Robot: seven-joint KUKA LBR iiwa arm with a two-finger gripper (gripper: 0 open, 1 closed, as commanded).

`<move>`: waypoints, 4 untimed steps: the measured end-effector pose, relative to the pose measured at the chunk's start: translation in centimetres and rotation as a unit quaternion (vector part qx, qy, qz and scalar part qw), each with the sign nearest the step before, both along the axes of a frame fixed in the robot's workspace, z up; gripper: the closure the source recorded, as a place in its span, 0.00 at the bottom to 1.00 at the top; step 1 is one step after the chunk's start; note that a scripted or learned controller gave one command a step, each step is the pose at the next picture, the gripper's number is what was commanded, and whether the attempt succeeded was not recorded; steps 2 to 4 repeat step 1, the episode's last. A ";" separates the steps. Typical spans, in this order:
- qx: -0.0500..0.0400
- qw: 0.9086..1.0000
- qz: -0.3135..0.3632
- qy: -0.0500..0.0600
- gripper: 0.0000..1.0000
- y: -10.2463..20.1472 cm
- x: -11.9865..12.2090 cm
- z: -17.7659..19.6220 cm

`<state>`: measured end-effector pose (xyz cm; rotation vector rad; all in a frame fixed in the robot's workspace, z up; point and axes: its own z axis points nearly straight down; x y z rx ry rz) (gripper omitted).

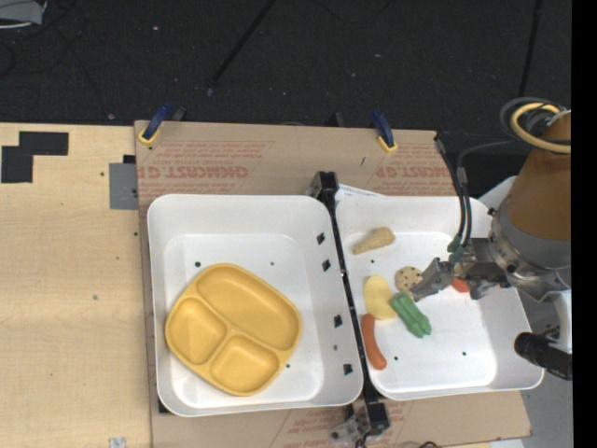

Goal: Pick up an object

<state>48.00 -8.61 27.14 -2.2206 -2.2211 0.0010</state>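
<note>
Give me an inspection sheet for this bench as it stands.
Surface: two white bins side by side, left bin and right bin, on cardboard.
Job's things: in the right bin, a tan piece, a cookie, a yellow piece, a green piece, a red-orange sausage.
Clutter: yellow divided plate in the left bin.
Grippers: pincer low in the right bin, beside the cookie; finger state unclear.
Cables: black cable running down to the wrist.
Surroundings: two clamps on the cardboard's far edge, dark floor beyond.
</note>
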 end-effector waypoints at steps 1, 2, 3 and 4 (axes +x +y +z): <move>0.000 1.000 -0.002 0.002 0.00 -4.2 0.0 -4.8; 0.000 1.000 -0.002 0.002 0.00 -4.2 0.0 -4.8; 0.000 1.000 -0.002 0.002 0.00 -4.2 0.0 -4.8; 0.000 1.000 -0.002 0.002 0.00 -4.2 0.0 -4.8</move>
